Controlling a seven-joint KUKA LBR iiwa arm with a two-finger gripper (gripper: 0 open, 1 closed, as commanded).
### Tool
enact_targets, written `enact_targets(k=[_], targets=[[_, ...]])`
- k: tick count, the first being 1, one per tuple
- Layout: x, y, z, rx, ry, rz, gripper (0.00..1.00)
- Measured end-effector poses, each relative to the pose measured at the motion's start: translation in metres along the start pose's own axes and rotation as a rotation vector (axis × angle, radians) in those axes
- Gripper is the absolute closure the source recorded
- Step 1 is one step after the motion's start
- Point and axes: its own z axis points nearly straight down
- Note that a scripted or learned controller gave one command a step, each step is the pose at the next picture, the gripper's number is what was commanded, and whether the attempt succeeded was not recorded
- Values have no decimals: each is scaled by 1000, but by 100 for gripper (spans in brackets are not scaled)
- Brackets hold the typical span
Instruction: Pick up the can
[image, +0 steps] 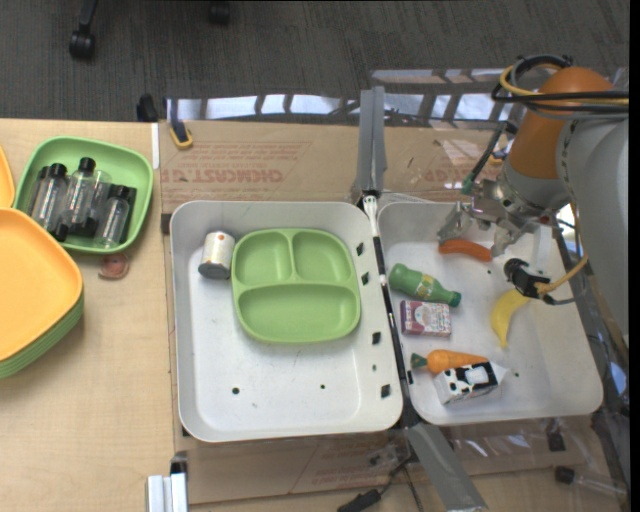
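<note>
The small silver metal can (215, 253) lies on its side in the left shallow white bin (290, 400), touching the left edge of the green three-compartment plastic plate (296, 284), whose compartments hold nothing. The grey arm's gripper (487, 228) hovers over the right white bin (560, 385), well apart from the can, above an orange carrot-like piece (466, 248); whether its jaws are apart or together I cannot tell. That bin also holds a green bottle (423, 284), a yellow banana (506, 314), a purple packet (425, 318) and a black-and-white carton (468, 382).

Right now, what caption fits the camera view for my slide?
Robot gripper hovers over an orange carrot in the right bin, while the can lies beside the green divided plate in the left bin.
</note>
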Motion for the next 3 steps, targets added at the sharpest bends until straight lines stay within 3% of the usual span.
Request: enact_targets(k=[1,2,3], targets=[[9,3,6,-19,-5,-192,0],[-24,-18,6,-22,-2,-136,0],[-35,9,17,-1,0,-149,0]])
